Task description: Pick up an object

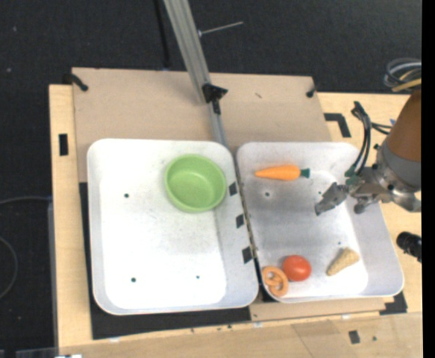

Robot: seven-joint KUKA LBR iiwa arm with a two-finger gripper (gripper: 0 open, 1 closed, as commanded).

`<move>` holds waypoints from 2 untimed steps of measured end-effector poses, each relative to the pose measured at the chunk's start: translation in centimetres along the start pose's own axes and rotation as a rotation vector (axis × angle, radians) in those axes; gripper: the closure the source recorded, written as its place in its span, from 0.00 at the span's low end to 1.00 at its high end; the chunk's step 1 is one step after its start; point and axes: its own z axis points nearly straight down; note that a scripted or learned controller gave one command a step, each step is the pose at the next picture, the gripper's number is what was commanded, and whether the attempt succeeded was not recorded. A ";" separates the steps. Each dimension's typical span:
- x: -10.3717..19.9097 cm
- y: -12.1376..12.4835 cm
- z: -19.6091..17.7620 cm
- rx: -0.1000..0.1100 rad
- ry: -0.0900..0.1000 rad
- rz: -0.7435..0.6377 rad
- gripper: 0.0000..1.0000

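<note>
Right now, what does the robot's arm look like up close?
The arm is grey metal with an orange band above the wrist. Black cables loop beside it. Its end effector is dark grey, with two thin fingers.

A pale wooden counter (64, 222) topped by a brown board (142, 103) stands on dark carpet (23, 36), a metal rail (183, 32) slanting above.

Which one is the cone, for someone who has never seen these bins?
Start at the right bin, the one the arm reaches into. Go to its near right corner, where the cone lies on its side, alone. It is pale tan and tapered, unlike the round red tomato and the orange pretzel to its left.
</note>
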 end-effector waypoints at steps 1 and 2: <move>0.6 0.6 4.7 0.004 0.000 0.003 0.00; 0.4 0.5 8.9 0.005 0.000 0.000 0.00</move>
